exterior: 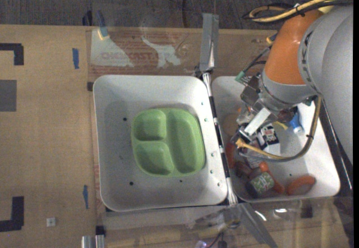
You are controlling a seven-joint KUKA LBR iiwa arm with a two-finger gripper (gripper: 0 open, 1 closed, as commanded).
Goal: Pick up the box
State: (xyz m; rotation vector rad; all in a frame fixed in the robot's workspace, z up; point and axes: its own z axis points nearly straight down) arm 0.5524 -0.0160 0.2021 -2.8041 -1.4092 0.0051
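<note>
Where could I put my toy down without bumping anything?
The left bin has bare white floor around the green tray, widest by the bin's left wall. The right bin is crowded: the arm hangs over it and small things pile along its left and bottom. Only a patch by its right wall looks bare.

Box (271, 136): small, white with black print, mid right bin (324, 169), partly hidden.

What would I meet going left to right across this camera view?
Black tape mark → blue tape → left bin → green tray → right bin, holding a bottle, then an orange lump.
</note>
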